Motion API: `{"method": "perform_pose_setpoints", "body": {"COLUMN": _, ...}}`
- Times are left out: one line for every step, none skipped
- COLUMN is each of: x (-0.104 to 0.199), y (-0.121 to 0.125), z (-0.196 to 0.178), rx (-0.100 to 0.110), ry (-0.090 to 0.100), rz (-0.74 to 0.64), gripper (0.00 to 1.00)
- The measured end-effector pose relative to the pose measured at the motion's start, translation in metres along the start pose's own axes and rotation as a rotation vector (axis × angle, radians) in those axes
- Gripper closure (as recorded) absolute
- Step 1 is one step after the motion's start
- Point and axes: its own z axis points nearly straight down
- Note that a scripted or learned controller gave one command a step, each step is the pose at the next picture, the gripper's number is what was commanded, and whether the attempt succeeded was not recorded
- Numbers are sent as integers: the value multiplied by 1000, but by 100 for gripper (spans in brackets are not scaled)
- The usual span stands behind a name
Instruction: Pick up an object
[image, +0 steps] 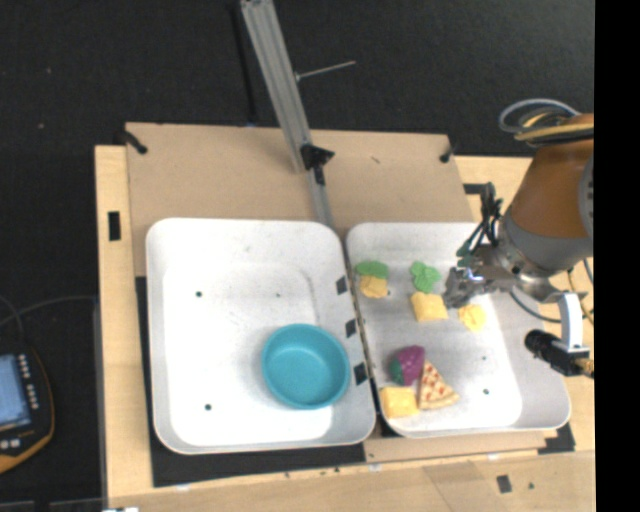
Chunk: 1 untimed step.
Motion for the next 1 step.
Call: {"method": "perform_pose_setpoints", "body": {"x": 8, "y": 5, "z": -49, "rx": -1, "ry": 0, "rz": -1, "gripper": 100}}
